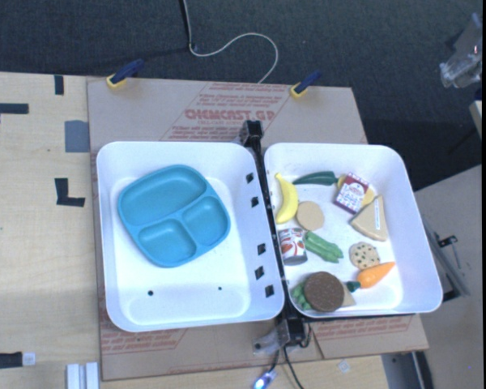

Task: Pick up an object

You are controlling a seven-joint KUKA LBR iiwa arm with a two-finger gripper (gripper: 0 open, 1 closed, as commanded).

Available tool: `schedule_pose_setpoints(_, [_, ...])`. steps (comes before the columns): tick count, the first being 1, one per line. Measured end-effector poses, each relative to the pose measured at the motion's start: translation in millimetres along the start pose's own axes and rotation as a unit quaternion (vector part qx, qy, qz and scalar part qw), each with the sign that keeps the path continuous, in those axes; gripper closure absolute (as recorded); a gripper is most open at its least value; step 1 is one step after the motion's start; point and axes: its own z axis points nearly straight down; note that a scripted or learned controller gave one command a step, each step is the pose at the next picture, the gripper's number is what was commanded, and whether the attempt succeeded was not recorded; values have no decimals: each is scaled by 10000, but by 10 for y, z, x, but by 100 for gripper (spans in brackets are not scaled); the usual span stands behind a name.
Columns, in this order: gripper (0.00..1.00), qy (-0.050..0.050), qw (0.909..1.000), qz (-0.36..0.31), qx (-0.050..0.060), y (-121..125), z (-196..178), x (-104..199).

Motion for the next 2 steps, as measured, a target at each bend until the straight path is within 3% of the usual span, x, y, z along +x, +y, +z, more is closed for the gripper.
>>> schedule_pose_setpoints(2, [100,5,10000,-1,2,10,-197,4])
